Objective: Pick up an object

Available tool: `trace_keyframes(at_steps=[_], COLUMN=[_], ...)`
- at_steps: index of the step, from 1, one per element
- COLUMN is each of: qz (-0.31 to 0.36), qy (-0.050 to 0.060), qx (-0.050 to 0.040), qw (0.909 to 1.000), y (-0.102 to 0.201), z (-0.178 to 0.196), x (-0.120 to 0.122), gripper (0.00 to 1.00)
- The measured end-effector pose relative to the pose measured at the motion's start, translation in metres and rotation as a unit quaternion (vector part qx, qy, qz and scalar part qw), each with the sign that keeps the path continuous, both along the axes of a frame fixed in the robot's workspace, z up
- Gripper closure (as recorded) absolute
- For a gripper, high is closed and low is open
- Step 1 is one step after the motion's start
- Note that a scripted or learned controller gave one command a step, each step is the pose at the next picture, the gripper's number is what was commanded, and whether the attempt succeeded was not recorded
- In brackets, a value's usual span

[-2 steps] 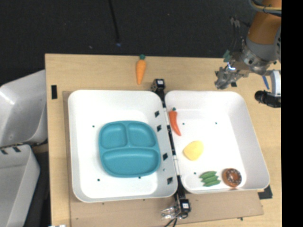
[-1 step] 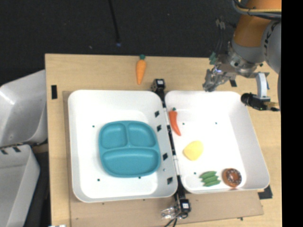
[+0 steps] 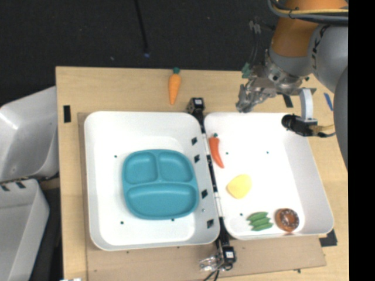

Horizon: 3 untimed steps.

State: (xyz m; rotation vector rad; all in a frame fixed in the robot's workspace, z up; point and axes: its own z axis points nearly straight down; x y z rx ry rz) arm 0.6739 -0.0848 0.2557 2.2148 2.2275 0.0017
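Note:
My gripper hangs over the far edge of the right bin, and I see nothing between its fingers. In the right bin lie a red chili pepper by the left wall, a yellow lemon-like piece near the middle, a green pea pod and a brown doughnut at the near edge. A blue divided plate fills the middle of the left bin.
An orange carrot lies on the wooden bench behind the left bin, outside both bins. Small black clips sit along the seam between the bins. A white machine housing stands at the far left.

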Motion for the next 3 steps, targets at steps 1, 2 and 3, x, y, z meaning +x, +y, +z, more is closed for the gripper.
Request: trace_keyframes(at_steps=[1, 2, 3], qz=[0.000, 0.001, 0.000], qy=[0.001, 0.001, 0.002], qx=[0.0001, 0.0006, -0.0002], qw=[1.0000, 1.0000, 1.0000], y=[0.059, 0.115, 0.165], z=[-0.009, -0.002, -0.020], x=[-0.012, -0.021, -0.022], gripper=[1.00, 1.00, 1.00])
